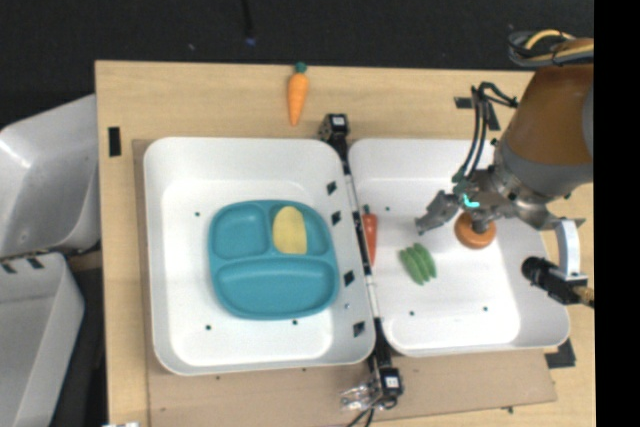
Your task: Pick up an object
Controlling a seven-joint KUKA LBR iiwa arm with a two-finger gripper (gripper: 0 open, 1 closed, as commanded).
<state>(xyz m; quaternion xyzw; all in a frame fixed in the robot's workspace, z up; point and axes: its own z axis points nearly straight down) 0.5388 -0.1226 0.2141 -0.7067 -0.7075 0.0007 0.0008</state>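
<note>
Grey gripper (pixel 452 212) hovers low in the right bin (pixel 500 330), fingers spread wide and holding nothing, between a green vegetable (pixel 419 263) and an orange ball (pixel 476 233).

Robot lab test cell, not a home or kitchen. Plywood bench (pixel 200 100) mid-frame on a black floor, two shallow white bins (pixel 165 215) clamped side by side with black clips along the shared edge. Contents are toy props: plastic carrot (pixel 297 95) on the bench at upper centre, blue divided plate (pixel 272 260) in the left-hand bin. Cabled industrial arm (pixel 550 130) enters at frame right. White plastic containers (pixel 45 180) at the left edge.
</note>
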